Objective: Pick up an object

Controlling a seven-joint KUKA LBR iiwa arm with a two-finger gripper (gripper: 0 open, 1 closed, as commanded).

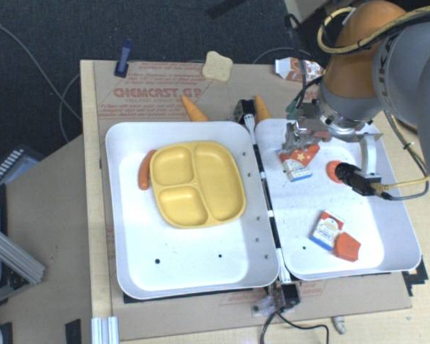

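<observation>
Nearest the camera, the left bin carries a yellow divided tray with a sausage tucked against its left edge. Rightward, the gripper hangs directly over a small red-and-white carton; its opening I cannot tell. Descending off-centre could tip the carton or nudge it aside. Another carton touches an orange piece.
</observation>
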